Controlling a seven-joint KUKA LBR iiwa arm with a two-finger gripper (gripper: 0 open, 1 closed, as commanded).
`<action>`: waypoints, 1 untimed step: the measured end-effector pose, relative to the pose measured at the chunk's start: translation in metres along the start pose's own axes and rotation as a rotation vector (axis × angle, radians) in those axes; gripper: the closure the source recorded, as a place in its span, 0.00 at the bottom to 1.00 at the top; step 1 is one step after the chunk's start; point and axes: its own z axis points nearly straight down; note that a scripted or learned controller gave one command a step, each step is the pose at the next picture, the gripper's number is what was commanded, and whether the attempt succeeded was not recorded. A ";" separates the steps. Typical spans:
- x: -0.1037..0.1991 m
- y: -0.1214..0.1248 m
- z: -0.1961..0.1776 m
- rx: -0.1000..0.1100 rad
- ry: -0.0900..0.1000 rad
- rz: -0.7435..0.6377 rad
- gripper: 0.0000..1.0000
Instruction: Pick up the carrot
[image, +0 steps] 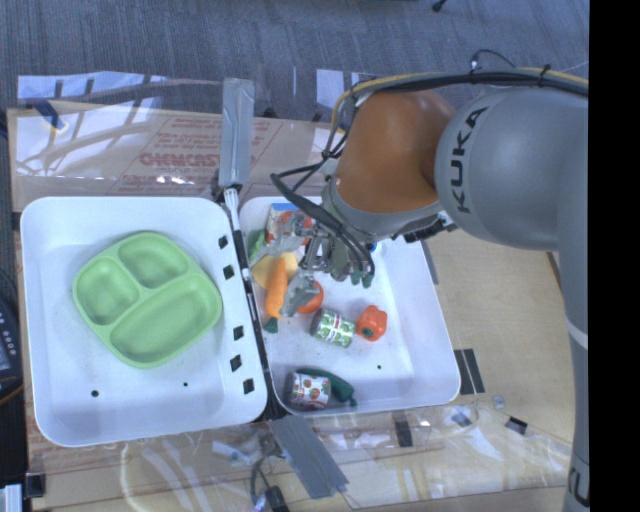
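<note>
Camera view, looking down at a slant. Two white bins side by side. The left bin (60, 400) bears a green divided plate (147, 296). The right bin (430, 370) holds the clutter: the carrot (275, 289), orange and lying lengthwise near the bin's left wall; a yellow piece (270, 266) touching its upper end; a small can with a green and red label (333, 327); an orange pepper-like toy (372, 323) just beside that can; a second can on its side with something dark green (315, 390) near the front wall; a colourful carton (284, 222) at the back.

The arm reaches in from the right, its orange band above the cluster. The gripper (305, 288) sits low over the middle of the bin, its fingers just beside the carrot on its right and over a red-orange item. Whether the jaws are wide or narrow I cannot tell; clutter and wrist hide the gap. Nothing is visibly between the fingers.

Judgement: the step in hand is the descent to grasp, lift not yet begun. The next move calls for fingers straddling the carrot across its width, clear of the yellow piece and the bin wall, then closing and rising. Risk: catching the red-orange neighbour instead.
</note>
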 end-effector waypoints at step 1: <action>-0.011 -0.021 -0.002 0.001 -0.007 -0.329 0.00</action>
